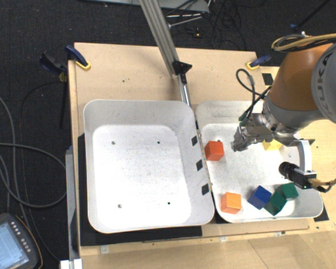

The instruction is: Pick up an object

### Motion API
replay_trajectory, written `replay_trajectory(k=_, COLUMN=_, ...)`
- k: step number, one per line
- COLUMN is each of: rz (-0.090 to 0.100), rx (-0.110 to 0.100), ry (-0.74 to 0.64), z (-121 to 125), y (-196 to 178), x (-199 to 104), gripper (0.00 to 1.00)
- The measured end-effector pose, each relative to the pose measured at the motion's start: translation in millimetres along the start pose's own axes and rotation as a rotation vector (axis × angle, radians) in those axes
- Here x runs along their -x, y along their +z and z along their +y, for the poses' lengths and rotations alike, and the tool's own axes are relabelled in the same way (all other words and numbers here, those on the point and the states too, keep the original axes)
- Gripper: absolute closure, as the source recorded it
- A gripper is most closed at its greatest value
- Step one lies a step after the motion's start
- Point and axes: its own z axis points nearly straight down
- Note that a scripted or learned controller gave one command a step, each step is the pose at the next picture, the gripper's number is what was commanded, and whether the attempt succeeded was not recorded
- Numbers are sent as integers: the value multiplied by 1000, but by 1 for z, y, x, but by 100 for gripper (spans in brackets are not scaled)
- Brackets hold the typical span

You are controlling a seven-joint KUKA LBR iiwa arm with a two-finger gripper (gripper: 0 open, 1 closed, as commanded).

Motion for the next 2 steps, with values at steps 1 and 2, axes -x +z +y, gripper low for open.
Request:
replay_trajectory(k=1, rz=1, rx=2, ry=-1, z=29, y=-5, x=-57, gripper=100)
replay_trajectory(k=2, rz=1, rx=2, ry=0, z=40, y=-16, x=-104, gripper=100)
